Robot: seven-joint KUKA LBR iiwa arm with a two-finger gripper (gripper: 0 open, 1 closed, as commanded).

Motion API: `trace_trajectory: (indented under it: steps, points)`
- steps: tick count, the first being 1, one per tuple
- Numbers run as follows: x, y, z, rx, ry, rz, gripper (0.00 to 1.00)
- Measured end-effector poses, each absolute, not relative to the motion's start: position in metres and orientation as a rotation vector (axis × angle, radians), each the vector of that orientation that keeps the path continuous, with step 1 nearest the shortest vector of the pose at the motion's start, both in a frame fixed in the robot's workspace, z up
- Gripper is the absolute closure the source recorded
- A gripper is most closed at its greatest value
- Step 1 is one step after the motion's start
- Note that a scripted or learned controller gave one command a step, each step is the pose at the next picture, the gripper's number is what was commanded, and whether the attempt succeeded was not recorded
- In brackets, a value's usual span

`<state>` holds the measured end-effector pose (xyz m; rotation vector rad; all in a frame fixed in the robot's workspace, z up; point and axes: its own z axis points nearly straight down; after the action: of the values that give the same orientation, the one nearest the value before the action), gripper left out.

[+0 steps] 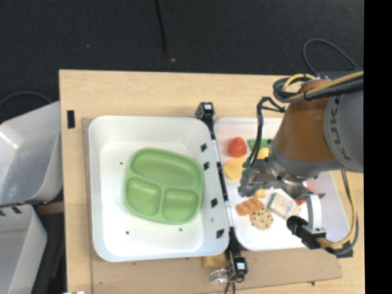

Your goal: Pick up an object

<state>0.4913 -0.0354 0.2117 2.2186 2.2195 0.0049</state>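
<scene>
Several small food-like objects lie in the right bin [334,225]: a red tomato-like piece [237,146], a yellow piece [233,168], an orange piece [246,207], a brown cookie [261,218], and a white patterned packet [281,204]. A green and yellow bit [262,149] peeks out beside the arm. My gripper [256,184] hangs low over the bin's left middle, just above the orange piece and right of the yellow piece. The wrist body hides its fingertips.
The left bin [104,164] holds a green divided plate [164,185]. The arm's orange band and grey body [309,133] cover the right bin's upper right. Black cables loop beside the arm. Black clips line the ridge between the bins.
</scene>
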Motion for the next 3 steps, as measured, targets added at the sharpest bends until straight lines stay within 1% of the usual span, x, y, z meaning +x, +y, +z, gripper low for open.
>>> trace_trajectory:
  steps: [1, 2, 3]
  points:
    - [0.491, 0.007, 0.347, 2.206, 2.224, 0.017, 1.00]
    - [0.490, 0.127, 0.377, 2.205, 2.236, 0.008, 1.00]
    - [0.490, 0.057, 0.367, 2.223, 2.219, -0.002, 1.00]
